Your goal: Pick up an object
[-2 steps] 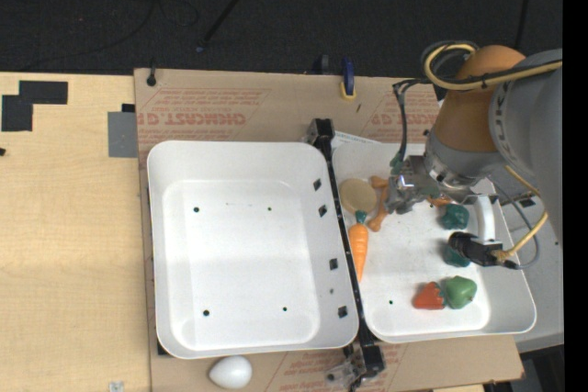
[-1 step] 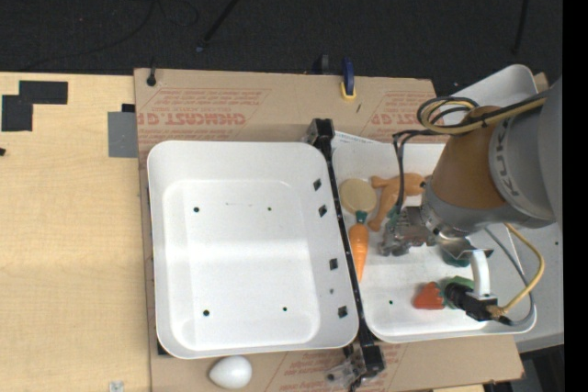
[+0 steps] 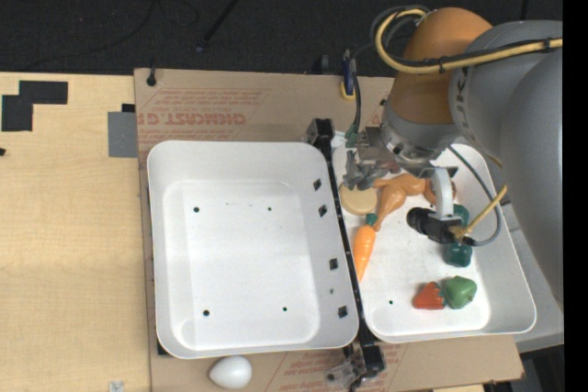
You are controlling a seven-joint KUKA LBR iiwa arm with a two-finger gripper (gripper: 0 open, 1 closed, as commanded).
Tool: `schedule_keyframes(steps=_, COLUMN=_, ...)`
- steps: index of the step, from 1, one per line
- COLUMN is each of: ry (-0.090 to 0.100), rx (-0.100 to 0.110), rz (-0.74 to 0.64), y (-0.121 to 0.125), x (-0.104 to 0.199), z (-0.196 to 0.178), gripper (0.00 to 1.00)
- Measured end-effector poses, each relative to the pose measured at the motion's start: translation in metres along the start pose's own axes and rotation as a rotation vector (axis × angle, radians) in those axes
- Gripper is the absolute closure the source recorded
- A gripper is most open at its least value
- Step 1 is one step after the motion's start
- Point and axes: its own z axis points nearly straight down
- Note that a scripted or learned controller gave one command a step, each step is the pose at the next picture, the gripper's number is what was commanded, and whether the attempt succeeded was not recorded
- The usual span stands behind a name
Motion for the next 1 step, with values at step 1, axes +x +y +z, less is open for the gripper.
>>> schedule_keyframes(steps=1, ry=-0.001, rx=0.008, rz=0.003, y=0.0328, x=0.0678, z=0.0065, gripper=1.0)
